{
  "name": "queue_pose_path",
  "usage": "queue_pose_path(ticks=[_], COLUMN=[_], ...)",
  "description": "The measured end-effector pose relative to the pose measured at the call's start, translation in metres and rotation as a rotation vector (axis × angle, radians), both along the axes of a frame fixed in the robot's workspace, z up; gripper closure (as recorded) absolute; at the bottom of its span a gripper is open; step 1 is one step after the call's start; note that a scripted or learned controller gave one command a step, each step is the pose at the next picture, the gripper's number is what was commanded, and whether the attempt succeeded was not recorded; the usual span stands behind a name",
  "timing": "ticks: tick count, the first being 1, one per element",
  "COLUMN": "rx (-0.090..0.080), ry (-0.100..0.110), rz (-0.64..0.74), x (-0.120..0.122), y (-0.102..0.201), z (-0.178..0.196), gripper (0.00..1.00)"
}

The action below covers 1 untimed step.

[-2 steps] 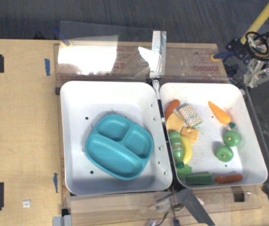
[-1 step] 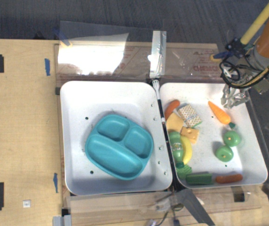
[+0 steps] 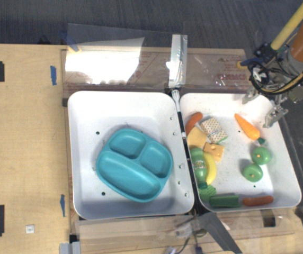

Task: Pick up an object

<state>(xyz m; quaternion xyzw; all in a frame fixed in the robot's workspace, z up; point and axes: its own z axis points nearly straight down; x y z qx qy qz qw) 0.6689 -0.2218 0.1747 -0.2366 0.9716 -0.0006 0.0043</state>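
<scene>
The right bin (image 3: 286, 165) holds toy food. An orange carrot (image 3: 247, 126) lies at its upper right, with two green apple pieces (image 3: 261, 155) (image 3: 252, 172) below it. Along the front lie a red sausage (image 3: 257, 200) and a green cucumber (image 3: 224, 200). A banana (image 3: 210, 169), a yellow wedge (image 3: 196, 138), a patterned packet (image 3: 213, 129) and a red-orange piece (image 3: 193, 120) crowd the bin's left side. My gripper (image 3: 261, 106) hovers over the bin's back right corner, just above and right of the carrot. It is open, with bare bin floor between its fingers.
A teal divided plate (image 3: 135, 164) lies in the left bin (image 3: 82, 142). A metal divider (image 3: 177, 62) and clear sheet stand behind the bins. Cables (image 3: 270, 75) hang around the wrist at upper right.
</scene>
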Motion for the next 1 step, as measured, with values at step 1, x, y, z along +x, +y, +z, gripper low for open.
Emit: queue_pose_path(ticks=[1], rx=[-0.002], ry=[-0.003], rz=[0.084], x=[-0.0308], y=[-0.0002], z=[-0.0855], gripper=[0.00])
